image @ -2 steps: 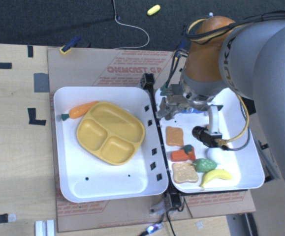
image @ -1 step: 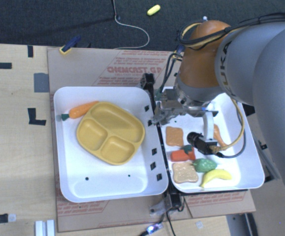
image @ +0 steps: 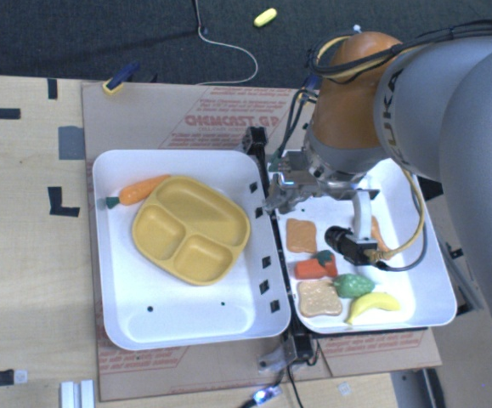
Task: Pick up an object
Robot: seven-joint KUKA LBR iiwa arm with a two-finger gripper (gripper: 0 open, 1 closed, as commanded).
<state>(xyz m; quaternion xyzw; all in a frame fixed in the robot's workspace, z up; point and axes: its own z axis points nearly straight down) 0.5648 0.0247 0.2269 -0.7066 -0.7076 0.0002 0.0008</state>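
My gripper [image: 283, 192] hangs over the top left corner of the right bin [image: 438, 272], close to the wall between the two bins. Just below it lies a tan toast square [image: 301, 235]. Further down the same bin are a red vegetable with a green top [image: 313, 268], a bread slice [image: 319, 298], a green pepper [image: 354, 285] and a yellow banana [image: 374, 305]. An orange piece [image: 376, 230] peeks out behind the wrist bracket. The left bin [image: 103, 236] holds a yellow divided plate [image: 191, 228] and an orange carrot [image: 140, 190].
The big grey arm with its orange band [image: 356, 75] covers the upper right of the right bin. On the dark floor behind the bench lie a small yellow piece [image: 265, 17], a blue and yellow item [image: 120, 76] and a thin cable [image: 229, 49].
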